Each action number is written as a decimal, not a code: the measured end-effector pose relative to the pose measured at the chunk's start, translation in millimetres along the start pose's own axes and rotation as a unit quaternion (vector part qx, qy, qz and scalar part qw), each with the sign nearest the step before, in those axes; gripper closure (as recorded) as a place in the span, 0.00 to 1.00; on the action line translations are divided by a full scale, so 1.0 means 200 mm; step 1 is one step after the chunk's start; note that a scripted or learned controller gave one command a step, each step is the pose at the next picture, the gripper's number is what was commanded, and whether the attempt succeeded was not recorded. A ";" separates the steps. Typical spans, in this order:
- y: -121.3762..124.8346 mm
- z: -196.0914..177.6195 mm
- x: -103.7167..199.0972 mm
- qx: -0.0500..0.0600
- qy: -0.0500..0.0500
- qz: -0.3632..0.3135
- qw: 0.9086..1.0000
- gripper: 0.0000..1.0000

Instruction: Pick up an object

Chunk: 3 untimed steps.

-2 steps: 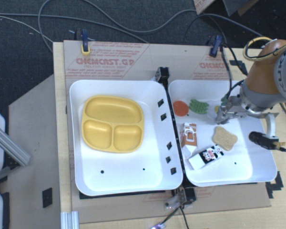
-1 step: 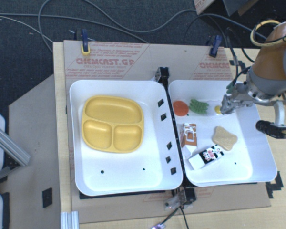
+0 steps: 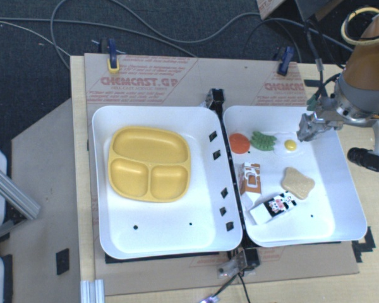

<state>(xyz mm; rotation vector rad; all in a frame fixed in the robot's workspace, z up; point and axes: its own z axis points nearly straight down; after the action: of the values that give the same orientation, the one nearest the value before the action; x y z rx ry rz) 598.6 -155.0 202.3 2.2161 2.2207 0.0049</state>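
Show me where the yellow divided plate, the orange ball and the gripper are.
yellow divided plate (image 3: 150, 163): camera view, on its middle ridge.
orange ball (image 3: 239, 143): camera view, on its top.
gripper (image 3: 308, 129): camera view, at its tip above the right bin.

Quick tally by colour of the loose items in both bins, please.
Yellow: 2, divided tray, small round piece
Orange: 1, ball
Green: 1, leafy piece
Tan: 1, bread slice
Orange-white: 1, packet
White-black: 1, carton
Total: 7
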 end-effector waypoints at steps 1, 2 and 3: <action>0.01 -0.10 0.00 0.001 0.000 0.000 1.000 1.00; -0.03 -0.16 0.25 0.003 0.002 -0.002 1.000 1.00; -0.09 -0.19 0.53 0.004 0.002 -0.002 1.000 1.00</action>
<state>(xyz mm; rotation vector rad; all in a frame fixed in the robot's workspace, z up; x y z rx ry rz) 579.4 -48.9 239.7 2.2180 2.2307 0.0006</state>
